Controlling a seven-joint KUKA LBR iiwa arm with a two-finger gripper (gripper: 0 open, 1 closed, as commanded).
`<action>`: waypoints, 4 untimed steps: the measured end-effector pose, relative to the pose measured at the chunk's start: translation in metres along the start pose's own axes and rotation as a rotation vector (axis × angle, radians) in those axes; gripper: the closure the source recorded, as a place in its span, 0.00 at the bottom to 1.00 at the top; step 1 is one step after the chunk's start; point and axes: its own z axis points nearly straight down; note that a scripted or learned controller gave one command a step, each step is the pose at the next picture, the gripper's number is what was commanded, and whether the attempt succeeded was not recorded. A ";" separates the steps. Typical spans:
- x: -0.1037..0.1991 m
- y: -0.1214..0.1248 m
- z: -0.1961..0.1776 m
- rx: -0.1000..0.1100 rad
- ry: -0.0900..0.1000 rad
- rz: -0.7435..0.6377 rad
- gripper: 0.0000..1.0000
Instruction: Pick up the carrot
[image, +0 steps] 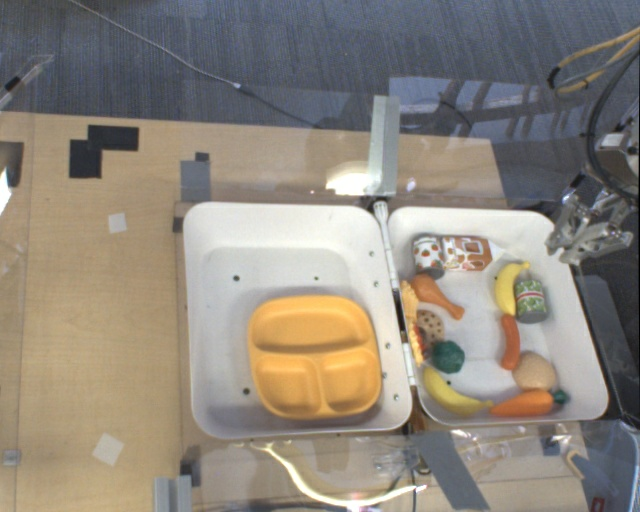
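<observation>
The carrot (522, 404), orange with a green stub at its right end, lies flat along the front wall of the right bin (592, 352), near the front right corner. Its left tip touches a yellow banana (454, 392), and a tan potato (535, 372) sits just behind it. My gripper (583, 232) hangs over the far right rim of the right bin, well behind the carrot and apart from it. Nothing shows in its grasp.
The right bin also holds a second banana (507, 284), a small can (530, 298), a red sausage (511, 342), a green broccoli (447, 356), a drumstick (437, 293), a cookie (430, 323) and a white-and-red box (456, 253). An orange divided plate (315, 356) lies in the left bin (215, 300).
</observation>
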 end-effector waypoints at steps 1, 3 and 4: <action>0.030 0.031 0.157 -0.021 0.007 -0.185 1.00; 0.071 0.000 0.265 0.003 0.004 -0.676 1.00; 0.069 0.020 0.073 -0.003 0.004 -0.938 1.00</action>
